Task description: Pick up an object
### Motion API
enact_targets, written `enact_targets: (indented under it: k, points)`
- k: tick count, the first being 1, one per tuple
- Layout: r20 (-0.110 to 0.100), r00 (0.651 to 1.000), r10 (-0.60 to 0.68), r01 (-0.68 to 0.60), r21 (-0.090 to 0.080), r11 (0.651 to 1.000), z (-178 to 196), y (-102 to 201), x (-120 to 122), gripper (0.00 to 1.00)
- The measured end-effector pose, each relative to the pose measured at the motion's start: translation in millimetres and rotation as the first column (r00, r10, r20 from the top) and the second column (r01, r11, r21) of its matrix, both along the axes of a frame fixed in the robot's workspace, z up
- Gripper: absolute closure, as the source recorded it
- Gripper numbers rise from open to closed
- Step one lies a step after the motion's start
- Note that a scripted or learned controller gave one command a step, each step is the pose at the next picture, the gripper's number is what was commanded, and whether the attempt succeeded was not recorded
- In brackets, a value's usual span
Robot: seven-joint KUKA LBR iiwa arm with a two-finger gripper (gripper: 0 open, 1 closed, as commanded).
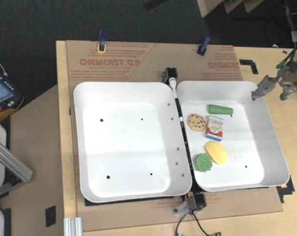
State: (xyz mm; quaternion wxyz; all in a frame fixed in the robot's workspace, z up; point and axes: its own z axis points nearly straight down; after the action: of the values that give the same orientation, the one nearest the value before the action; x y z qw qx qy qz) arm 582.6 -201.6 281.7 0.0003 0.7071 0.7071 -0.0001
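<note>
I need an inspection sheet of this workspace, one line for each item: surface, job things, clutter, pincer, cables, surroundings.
Surface: brown board bearing two white bins, left bin and right bin, side by side.
Job things: all in the right bin: green block, cookie, small carton, yellow lump, green ball.
Clutter: two clamps at the board's far edge, one yellow and blue, one blue.
Pincer: pincer above the right bin's far right corner, open, holding nothing.
Cables: cable at the near edge.
Surroundings: dark floor, metal rail at left.
</note>
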Motion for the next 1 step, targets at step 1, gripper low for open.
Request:
enact_targets:
  k: [1]
  points:
    - [0.004,1.000,0.001,-0.001,-0.002,1.000,11.0,-0.1,0.7,1.00]
